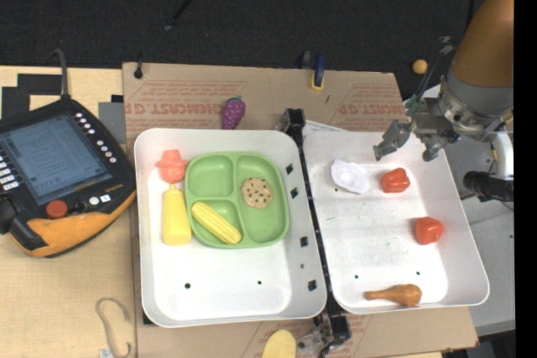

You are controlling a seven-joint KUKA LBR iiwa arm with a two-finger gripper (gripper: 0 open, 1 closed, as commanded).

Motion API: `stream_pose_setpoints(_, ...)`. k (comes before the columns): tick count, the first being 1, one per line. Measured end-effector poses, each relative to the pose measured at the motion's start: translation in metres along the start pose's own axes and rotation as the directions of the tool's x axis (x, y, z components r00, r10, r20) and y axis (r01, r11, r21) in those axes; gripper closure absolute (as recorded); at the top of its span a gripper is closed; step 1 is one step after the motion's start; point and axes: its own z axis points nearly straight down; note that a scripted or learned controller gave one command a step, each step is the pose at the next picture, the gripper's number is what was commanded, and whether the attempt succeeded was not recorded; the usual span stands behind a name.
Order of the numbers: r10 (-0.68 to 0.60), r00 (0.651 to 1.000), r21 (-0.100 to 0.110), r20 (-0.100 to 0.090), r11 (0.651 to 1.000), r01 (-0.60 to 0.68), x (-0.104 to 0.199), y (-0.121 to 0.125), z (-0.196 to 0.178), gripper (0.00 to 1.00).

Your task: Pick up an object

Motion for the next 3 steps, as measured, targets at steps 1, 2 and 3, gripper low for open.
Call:
stream_pose_setpoints(1,-0.002,1.000,-0.013,0.002,1.000,0.002,0.000,0.002,-0.008,0.00)
stream_pose_setpoints(2,-0.002,1.000,-0.007,0.001,1.000,0.002,-0.002,-0.007,0.048,0.00)
stream_pose_setpoints(3,-0.003,1.000,-0.007,0.001,1.000,0.003,0.006,-0.014,0.095,0.00)
